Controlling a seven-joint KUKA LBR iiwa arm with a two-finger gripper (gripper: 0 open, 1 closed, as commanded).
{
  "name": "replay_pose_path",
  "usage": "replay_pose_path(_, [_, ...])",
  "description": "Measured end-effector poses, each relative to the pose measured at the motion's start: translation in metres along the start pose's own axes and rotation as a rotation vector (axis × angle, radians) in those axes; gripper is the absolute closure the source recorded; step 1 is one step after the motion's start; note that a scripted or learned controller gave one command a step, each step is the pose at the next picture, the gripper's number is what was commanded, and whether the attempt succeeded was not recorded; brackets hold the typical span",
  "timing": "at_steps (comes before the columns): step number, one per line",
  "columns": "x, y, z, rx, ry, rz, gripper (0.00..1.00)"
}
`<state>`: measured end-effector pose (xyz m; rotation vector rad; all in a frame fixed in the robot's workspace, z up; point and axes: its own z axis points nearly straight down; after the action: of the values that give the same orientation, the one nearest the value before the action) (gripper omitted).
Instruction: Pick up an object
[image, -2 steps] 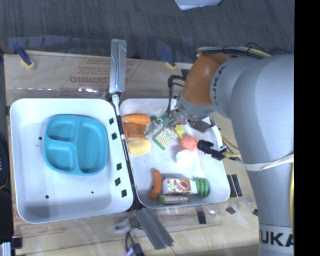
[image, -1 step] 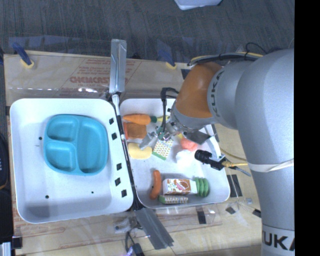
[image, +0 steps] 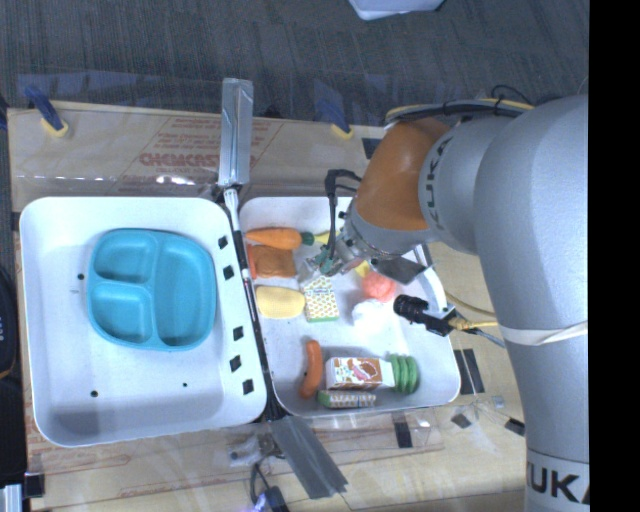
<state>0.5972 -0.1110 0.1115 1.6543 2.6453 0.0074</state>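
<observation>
The grey arm with the orange band hangs over the right white bin, jaws low beside the green-checked packet; their spread I cannot tell. Nothing looks lifted yet.

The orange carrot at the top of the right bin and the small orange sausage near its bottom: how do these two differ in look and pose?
The carrot lies crosswise along the bin's far end; the sausage lies lengthwise near the front end. The carrot is thicker and longer with a green tip at its right end; the sausage is slim and plain. The carrot sits next to the gripper, the sausage beside a small carton. Both are orange, elongated, and rest in the right bin.
</observation>
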Motion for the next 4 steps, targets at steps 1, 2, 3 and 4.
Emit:
replay_pose_path(1, [-0.048,-0.027,-0.069,0.018,0.014,0.184,1.0])
replay_pose_path(2, [-0.006,0.014,-0.13,0.02,0.012,0.426,1.0])
replay_pose_path(3, [-0.006,0.014,-0.13,0.02,0.012,0.427,0.0])
replay_pose_path(4, [-0.06,0.019,0.021,0.021,0.013,0.39,0.0])
